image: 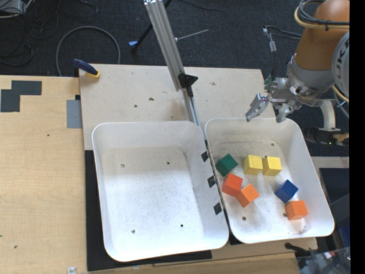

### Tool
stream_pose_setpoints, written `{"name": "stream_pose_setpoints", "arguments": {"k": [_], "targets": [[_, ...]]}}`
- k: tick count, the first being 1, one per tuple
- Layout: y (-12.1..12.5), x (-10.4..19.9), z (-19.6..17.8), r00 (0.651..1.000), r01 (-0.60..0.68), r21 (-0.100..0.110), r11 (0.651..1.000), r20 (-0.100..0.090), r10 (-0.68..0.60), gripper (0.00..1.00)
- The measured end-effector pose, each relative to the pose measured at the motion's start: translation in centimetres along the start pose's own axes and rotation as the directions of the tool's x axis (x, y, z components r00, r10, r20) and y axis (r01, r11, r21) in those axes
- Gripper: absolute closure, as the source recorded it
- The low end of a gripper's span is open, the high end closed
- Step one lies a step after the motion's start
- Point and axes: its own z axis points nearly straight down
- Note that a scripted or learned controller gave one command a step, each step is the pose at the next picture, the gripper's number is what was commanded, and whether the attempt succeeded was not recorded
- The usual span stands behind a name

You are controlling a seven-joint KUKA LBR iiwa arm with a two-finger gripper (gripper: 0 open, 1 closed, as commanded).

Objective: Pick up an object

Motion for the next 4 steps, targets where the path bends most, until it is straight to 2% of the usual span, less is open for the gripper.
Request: {"name": "stream_pose_setpoints", "arguments": {"k": [1, 2, 3, 4], "targets": [[-5.8, -5.2, 5.4, 1.000, -0.012, 0.007, 1.000, -0.001, 0.012, 0.00], [-14.2, -3.7, 13.0, 1.000, -0.009, 0.011, 1.000, -0.005, 0.009, 0.00], [-17.2, -1.8, 16.1, 1.000, -0.009, -0.009, 1.000, 0.002, 0.009, 0.00], [-11.5, -7.6, 15.7, 1.000, 0.001, 0.004, 1.000, -0.025, -0.001, 0.00]]}}
